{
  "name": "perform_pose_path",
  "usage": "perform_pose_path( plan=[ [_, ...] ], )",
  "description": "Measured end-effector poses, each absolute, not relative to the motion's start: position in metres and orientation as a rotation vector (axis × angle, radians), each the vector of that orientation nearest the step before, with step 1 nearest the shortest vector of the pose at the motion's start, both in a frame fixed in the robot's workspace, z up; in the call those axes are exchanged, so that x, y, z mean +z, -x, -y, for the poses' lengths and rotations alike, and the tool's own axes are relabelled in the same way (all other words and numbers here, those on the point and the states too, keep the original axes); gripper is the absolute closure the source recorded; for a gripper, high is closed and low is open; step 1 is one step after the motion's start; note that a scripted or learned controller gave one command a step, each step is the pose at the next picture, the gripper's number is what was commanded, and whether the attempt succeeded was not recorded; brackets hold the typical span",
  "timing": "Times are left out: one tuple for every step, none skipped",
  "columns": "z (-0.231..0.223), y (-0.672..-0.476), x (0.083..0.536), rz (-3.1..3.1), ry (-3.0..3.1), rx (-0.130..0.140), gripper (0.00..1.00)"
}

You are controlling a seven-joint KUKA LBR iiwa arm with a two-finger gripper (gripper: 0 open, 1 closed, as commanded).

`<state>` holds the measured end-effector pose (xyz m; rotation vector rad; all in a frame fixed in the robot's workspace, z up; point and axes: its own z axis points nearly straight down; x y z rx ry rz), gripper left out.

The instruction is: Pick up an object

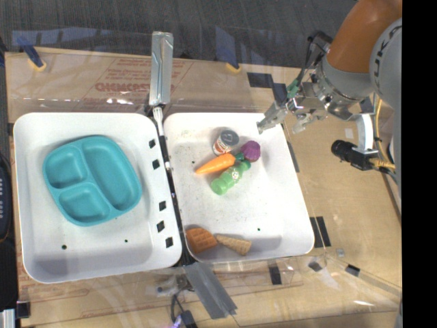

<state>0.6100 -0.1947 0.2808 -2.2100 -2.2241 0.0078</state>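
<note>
Item 1. Ice-cream cone [234,243] and brown, bread-like piece [201,238]: near rim of the right bin [287,210], well apart from the pincer [283,117], lying touching; low and close to the wall, a poor first choice.

Item 2. Green bottle-shaped toy [227,179], carrot [215,163], purple toy [250,150], small can [227,141]: one tight cluster mid-bin, just below and left of the pincer, pieces touching. Any could serve as the object to pick. Judgement: the purple toy or can sits nearest the pincer; descend straight over one piece, fingers straddling its narrow side, so neighbours are not nudged.

Item 3. Pincer: hovering at the bin's far right corner, fingers spread moderately, nothing between them.

Item 4. Teal divided plate [92,178]: in the left bin [34,251], far left of the pincer.

Item 5. Bench [341,203]: taped brown sheeting.
</note>
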Motion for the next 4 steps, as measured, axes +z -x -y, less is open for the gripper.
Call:
perform_pose_path(
  plan=[
    [0.212, -0.552, 0.315, 2.137, 2.300, 0.006, 0.00],
    [0.120, -0.634, 0.225, 2.261, 2.161, 0.014, 0.00],
    [0.189, -0.616, 0.184, 2.231, 2.201, 0.014, 0.00],
    [0.196, -0.647, 0.131, 2.290, 2.171, -0.015, 0.00]
  ],
)
